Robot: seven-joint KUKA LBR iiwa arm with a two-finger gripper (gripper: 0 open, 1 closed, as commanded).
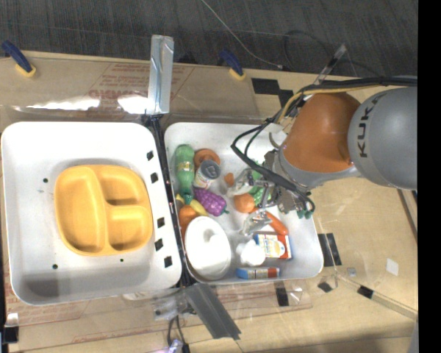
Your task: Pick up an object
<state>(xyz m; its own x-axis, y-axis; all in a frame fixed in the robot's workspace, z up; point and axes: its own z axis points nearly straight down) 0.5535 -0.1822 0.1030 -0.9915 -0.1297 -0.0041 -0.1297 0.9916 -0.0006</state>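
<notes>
The right bin [309, 252] holds a pile of small objects. My gripper [262, 206] hangs low over the bin's middle, under the orange band [320, 134] of the arm. It sits right beside an orange ball [244, 203] and a green piece [258, 194]. Just below it lie an orange carrot-like piece [278, 225] and a small carton [274, 245]. Further left are a green bottle [184, 160], a small jar [209, 172], purple grapes [212, 201] and a white cup [207, 245].
The left bin [29, 145] holds a yellow divided tray [103, 208]. A marker [257, 273] lies along the right bin's front wall. A metal post [161, 72] stands behind the seam between the bins. Black cables [244, 144] loop off the wrist.
</notes>
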